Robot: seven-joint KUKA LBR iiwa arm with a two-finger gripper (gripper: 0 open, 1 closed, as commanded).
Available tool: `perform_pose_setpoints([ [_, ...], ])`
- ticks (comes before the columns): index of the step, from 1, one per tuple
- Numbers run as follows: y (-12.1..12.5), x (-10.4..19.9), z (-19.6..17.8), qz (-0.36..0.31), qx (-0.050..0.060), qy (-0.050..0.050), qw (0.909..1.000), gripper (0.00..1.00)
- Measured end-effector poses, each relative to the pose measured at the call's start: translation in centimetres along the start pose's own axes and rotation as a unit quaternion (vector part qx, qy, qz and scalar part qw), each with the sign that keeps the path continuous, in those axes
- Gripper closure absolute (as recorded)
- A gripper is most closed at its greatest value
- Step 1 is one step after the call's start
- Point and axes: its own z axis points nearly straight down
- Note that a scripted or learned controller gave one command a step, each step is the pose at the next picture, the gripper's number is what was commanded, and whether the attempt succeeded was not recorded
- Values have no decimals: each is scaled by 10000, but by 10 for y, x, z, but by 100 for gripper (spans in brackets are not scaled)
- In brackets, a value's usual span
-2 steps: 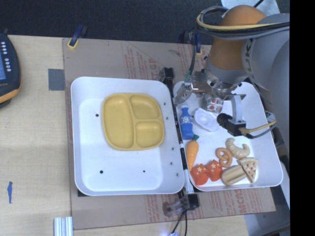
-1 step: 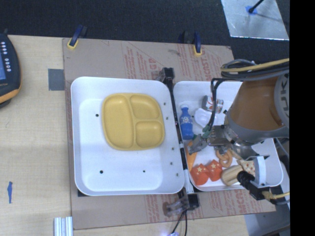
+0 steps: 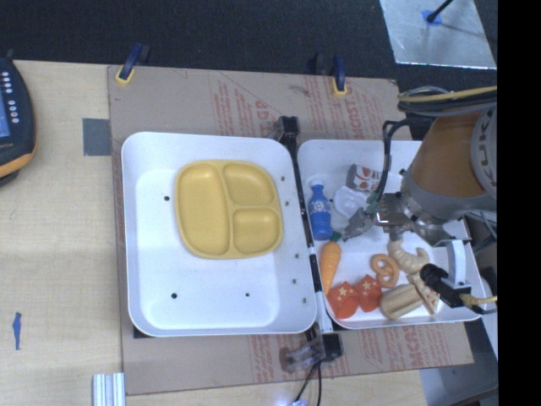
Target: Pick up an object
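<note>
My gripper (image 3: 353, 227) hangs low in the right bin (image 3: 314, 155), near its left side. It is just right of a blue bottle (image 3: 319, 211) and just above the top of an orange carrot (image 3: 330, 265). A clear crumpled wrapper (image 3: 347, 200) lies right behind it. Nothing shows as held. Two red pieces (image 3: 355, 296), a pretzel (image 3: 385, 267) and a tan bread-like roll (image 3: 401, 301) lie toward the bin's front. The arm's orange band (image 3: 448, 155) covers the bin's right part.
The left bin (image 3: 152, 269) holds a yellow divided plate (image 3: 228, 207). A red and white packet (image 3: 364, 177) lies at the back of the right bin. A black clip (image 3: 288, 128) sits between the bins at the back. A black and orange handset (image 3: 10, 112) lies at far left.
</note>
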Motion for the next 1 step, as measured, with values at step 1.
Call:
perform_pose_setpoints([
  [1, -43, -50, 46, 0, 43, 23, 10000, 0],
])
